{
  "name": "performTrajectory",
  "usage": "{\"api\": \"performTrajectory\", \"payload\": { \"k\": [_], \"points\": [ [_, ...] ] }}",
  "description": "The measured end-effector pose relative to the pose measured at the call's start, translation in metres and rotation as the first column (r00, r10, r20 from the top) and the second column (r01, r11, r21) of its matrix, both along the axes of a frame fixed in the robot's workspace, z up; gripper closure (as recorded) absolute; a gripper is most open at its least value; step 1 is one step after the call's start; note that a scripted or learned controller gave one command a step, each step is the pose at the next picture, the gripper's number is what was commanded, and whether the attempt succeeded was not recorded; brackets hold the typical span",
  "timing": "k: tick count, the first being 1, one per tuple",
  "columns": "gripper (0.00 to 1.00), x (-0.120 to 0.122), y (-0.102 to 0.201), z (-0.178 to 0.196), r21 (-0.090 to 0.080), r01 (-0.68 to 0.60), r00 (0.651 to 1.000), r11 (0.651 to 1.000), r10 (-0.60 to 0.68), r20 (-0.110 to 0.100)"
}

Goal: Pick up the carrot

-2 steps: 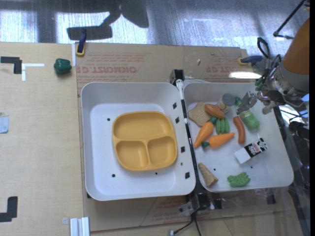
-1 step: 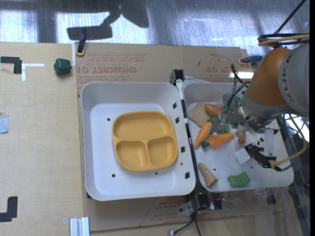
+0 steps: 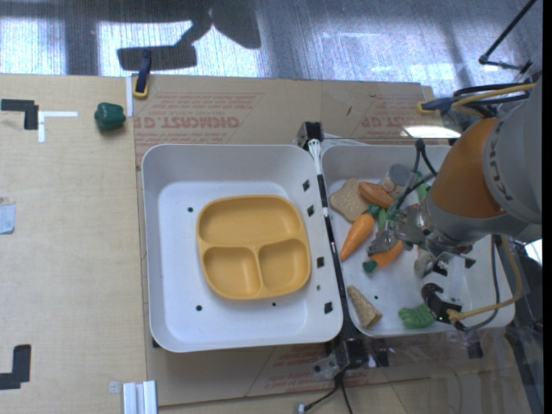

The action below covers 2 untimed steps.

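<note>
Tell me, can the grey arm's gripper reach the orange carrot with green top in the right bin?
Probably yes: the gripper hovers right beside the orange carrot, whose upper side lies uncovered.

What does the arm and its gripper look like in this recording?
The arm is a thick, rounded grey body with a broad orange band above the wrist. Below the band sits a grey metal gripper. Dark cables run along the wrist, and a yellowish hose loops near its lower side.
</note>
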State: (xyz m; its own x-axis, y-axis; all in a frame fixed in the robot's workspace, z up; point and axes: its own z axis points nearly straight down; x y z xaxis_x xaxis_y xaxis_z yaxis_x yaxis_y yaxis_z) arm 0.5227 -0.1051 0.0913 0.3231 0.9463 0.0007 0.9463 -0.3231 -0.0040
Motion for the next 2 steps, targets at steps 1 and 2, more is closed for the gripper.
{"api": "performTrajectory", "payload": {
  "k": [1, 2],
  "points": [
    [1.00, 0.001, -0.001, 0.009, 0.000, 0.005, 1.000, 1.000, -0.005, 0.001],
    [1.00, -0.030, 0.049, 0.099, -0.003, -0.044, 0.999, 0.999, 0.044, 0.001]
  ]
}}
